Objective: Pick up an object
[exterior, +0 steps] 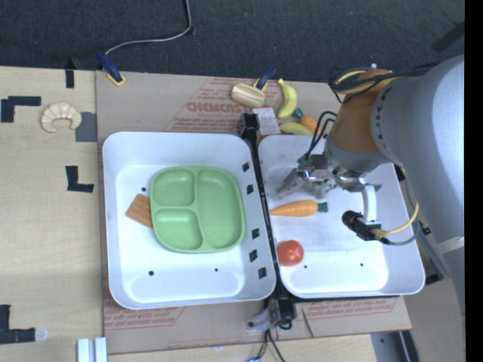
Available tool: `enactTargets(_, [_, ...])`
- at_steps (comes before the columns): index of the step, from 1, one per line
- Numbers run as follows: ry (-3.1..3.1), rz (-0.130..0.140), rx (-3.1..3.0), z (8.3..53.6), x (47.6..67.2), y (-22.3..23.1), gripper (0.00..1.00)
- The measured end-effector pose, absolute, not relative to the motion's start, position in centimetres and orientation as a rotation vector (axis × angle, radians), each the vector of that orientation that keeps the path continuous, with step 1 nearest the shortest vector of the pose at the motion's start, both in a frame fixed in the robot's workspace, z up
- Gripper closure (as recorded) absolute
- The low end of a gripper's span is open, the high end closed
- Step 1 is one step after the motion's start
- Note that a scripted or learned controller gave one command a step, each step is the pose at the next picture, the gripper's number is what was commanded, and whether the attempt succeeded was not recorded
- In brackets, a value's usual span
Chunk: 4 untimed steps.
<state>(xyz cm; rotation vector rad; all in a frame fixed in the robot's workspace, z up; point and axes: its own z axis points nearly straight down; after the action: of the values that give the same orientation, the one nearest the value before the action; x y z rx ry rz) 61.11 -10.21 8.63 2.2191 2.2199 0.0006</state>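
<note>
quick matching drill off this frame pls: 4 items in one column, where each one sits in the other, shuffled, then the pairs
Items
1. green divided plate
2. carrot
3. tomato
4. croissant

Places
A. on the bench, left of both bins
B. right bin, near its front-left corner
C. left bin, over a brown piece at its left edge
D. right bin, just below the end effector

Pairs: 1-C, 2-D, 3-B, 4-A
</note>
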Motion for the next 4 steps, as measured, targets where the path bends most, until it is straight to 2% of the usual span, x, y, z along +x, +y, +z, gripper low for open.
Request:
enactTargets(1, [2.218,0.004,2.215,8.7,59.0,-10.1,0.00])
enactTargets(2, [2.220,0.003,2.215,8.6,65.3,-11.9,0.00])
enactTargets(3, [2.220,0.001,2.218,8.6,61.7,-9.5,0.00])
enactTargets(4, [2.219,0.004,2.216,8.7,59.2,-11.6,0.00])
